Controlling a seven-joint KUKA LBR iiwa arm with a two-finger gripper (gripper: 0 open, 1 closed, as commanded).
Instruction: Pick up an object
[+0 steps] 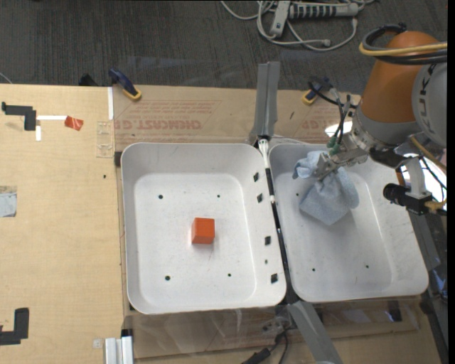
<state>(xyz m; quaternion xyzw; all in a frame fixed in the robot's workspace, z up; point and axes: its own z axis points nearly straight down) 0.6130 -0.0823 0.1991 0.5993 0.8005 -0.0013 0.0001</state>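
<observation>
A grey-blue cloth is in the right bin, near its back left. It is bunched upward into a peak, and its top is pinched between the fingers of my gripper, which comes in from the right under the orange-banded wrist. The cloth's lower folds hang down toward the bin floor; whether they still touch it I cannot tell. An orange-red cube sits alone near the middle of the left bin, far from the gripper.
A raised rim with black clips divides the two bins. A wooden board lies left of the bins, carrying a small red piece. Clamps and cables lie at the back.
</observation>
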